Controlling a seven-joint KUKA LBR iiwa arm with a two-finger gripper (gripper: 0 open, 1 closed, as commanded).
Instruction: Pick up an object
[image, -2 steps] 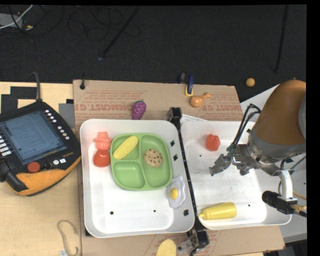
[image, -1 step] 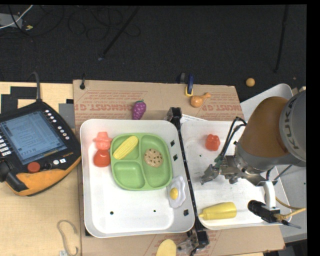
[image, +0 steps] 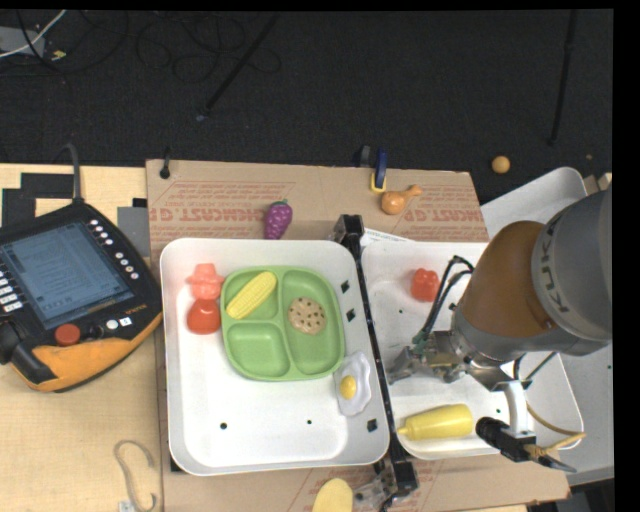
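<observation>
Gripper (image: 425, 362) hangs low in the right bin (image: 570, 400), at the lower right of the frame; you cannot tell how wide it stands or whether it has hold of anything. It looks placed between two likely targets: the smooth yellow bottle (image: 437, 423) below it and the red, glossy pepper (image: 424, 285) above it.

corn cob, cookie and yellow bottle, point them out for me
corn cob (image: 249, 294), camera view, middle of the cob
cookie (image: 306, 316), camera view, centre of its top
yellow bottle (image: 437, 423), camera view, middle of its body
</observation>
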